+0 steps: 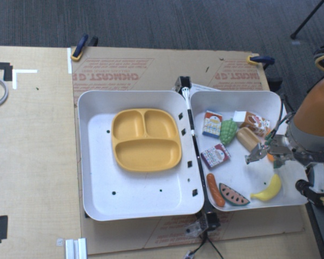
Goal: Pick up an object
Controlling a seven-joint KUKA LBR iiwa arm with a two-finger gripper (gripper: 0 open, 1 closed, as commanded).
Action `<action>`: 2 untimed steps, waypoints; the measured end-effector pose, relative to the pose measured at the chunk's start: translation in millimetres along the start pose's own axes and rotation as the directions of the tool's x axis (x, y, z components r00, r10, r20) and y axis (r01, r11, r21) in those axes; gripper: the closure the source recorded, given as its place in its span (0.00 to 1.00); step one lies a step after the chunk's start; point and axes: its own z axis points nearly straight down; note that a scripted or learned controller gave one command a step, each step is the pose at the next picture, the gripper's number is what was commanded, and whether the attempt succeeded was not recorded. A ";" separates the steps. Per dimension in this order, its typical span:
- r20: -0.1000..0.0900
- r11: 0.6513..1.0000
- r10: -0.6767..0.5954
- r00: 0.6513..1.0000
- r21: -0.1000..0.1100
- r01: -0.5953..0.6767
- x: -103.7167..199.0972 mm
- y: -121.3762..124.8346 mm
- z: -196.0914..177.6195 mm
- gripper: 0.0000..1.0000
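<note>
You see that nothing is picked up yet — the gripper [261,154] hangs low over the right bin [222,98], and whether its fingers are open or closed, I cannot tell. The objects all lie in this bin: a bread piece [247,139] just left of the gripper, a banana [268,190] near it, a watermelon slice [234,195]. The grasp and the lift remain.
</note>
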 end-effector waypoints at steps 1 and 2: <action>0.000 0.924 -0.381 0.924 -0.003 0.381 -10.3 67.5 10.6 0.00; 0.001 0.846 -0.533 0.846 -0.001 0.533 49.5 79.5 16.7 0.00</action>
